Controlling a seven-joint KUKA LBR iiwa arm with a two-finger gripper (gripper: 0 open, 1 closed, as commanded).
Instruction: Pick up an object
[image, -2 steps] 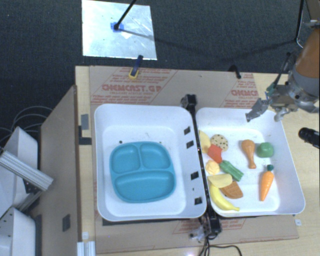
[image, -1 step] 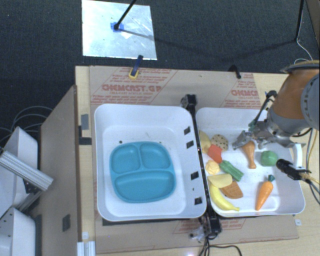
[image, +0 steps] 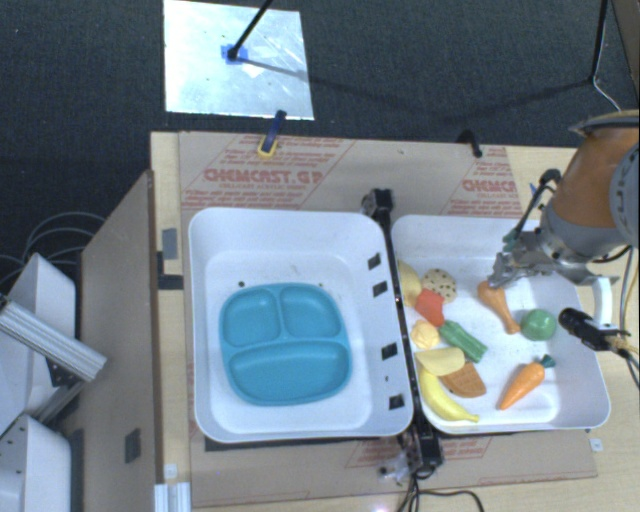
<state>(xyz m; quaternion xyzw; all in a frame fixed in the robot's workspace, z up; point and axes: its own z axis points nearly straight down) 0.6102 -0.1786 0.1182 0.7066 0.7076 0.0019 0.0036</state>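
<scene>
My claw (image: 503, 275) hangs low in the right bin (image: 585, 400), grip state I cannot tell, nothing lifted yet, the orange carrot piece (image: 497, 305) lying just beneath it, waiting.

We see a dark carpeted floor (image: 80, 90) around a pale wooden counter (image: 120, 300). A shiny metal sheet (image: 238, 60) lies on the floor, far up and left of the fingers. Printed brown cardboard (image: 300, 170) covers the counter, and black cables (image: 450, 100) trail across the floor.
</scene>
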